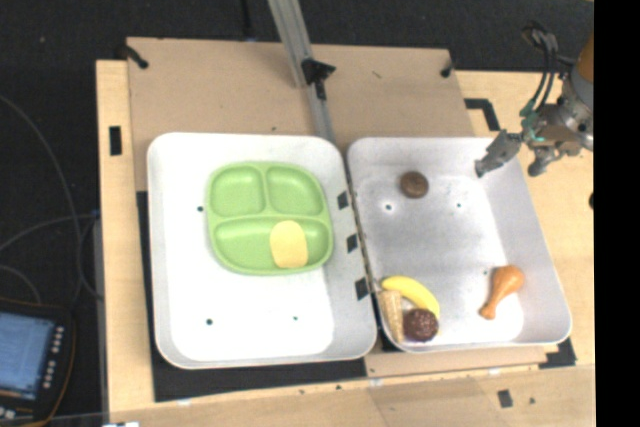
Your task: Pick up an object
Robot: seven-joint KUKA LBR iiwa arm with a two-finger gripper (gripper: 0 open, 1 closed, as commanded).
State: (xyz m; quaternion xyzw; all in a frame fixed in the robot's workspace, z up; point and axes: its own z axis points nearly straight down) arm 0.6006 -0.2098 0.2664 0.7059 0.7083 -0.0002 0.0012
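now we see the gripper [518, 158] over the right bin's [455, 235] upper right corner, its jaws spread wide and holding nothing. inside that bin lie a brown ball [414, 183], a banana [411, 293], a dark berry [420, 324] and a drumstick [501, 290]. the left bin [180, 315] holds a green tray [250, 205].
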